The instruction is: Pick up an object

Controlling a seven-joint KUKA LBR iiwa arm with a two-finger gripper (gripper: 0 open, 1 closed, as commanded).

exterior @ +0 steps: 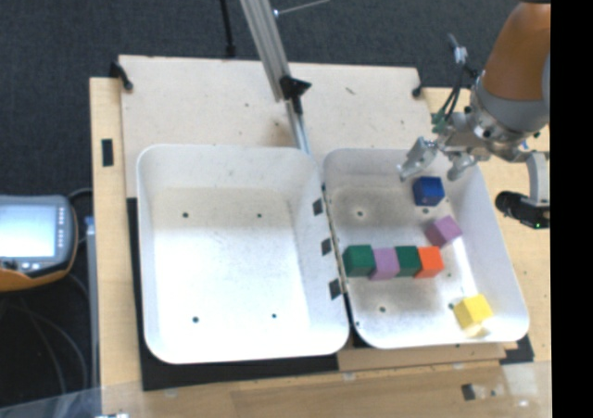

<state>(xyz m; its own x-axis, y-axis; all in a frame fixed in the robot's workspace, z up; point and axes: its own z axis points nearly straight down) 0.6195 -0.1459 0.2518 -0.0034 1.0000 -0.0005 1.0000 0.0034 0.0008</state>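
Dark grey carpet surrounds the pale wooden bench point(185, 92), and on it we see two shallow white bins side by side, the left bin point(162, 175) and the right bin point(500, 259). A slanted aluminium post point(264, 27) rises from the back of the bench, near where the bins meet. At the left edge, off the bench, we can make out a handheld control pendant point(32, 235) with a lit screen.

We see the arm point(514, 64) reaching in from the right, its orange band above a grey wrist, bent down toward the far right corner of the right bin. The gripper point(434, 163) hangs over that corner with its two fingers spread apart and nothing between them. A blue block point(427, 190) sits just below the fingertips; we cannot tell whether they touch it.

Further toward the front of the right bin, we find a small purple block point(446, 230) lying tilted near the right wall. Beside it runs a row of four touching blocks across the middle: a green block point(359, 259), a lilac block point(384, 263), a dark green block point(408, 259) and an orange block point(430, 262). A yellow block point(472, 311) rests apart, near the front right corner.
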